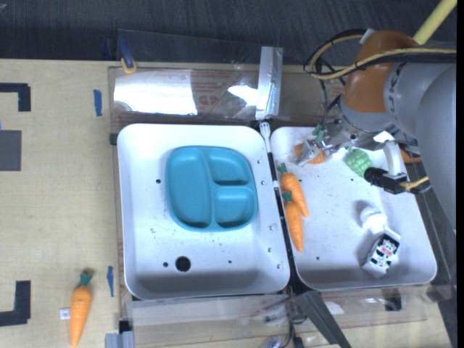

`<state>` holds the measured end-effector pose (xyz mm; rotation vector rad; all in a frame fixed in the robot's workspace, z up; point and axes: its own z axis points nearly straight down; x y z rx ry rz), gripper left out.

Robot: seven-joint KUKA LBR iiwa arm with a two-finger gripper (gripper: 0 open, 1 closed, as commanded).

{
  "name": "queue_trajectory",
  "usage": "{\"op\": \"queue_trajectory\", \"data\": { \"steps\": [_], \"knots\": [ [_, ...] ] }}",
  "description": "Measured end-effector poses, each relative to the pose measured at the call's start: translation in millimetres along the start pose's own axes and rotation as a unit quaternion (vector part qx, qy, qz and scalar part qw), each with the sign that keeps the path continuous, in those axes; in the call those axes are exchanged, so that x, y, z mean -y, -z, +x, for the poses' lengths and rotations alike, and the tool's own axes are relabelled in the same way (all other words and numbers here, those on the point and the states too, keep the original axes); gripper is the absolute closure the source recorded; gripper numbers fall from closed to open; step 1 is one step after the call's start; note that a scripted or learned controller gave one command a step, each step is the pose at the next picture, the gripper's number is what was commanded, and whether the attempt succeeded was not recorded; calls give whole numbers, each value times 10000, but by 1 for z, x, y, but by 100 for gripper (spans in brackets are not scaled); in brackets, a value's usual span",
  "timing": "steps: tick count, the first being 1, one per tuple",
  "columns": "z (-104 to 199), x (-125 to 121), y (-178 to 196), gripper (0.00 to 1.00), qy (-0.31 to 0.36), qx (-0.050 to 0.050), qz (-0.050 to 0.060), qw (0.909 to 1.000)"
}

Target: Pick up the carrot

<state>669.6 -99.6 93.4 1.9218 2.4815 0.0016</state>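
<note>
The stray carrot [80, 307] on the bench [51, 216] is a decoy; your hand [317, 148], grip unreadable, could jam carrots [293, 207] against the right bin's [428, 267] wall.

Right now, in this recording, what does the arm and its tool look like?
The arm is bulky, rounded and grey, with an orange band above the wrist. Black and yellow cables loop beside that band. The tool is small, metallic and silvery, with dark parts. A pale yellow rod slants past the arm's top.
</note>
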Motion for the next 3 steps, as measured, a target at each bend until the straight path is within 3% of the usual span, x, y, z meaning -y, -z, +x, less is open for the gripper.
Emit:
{"op": "queue_trajectory", "data": {
  "steps": [1, 2, 3],
  "knots": [
    [55, 25, 89, 100, -2471, -4, 24, 9690],
    [111, 39, 87, 100, -4729, 6, 69, 8811],
    [176, -4, 110, 100, -3189, 1, 36, 9478]
  ]
}}
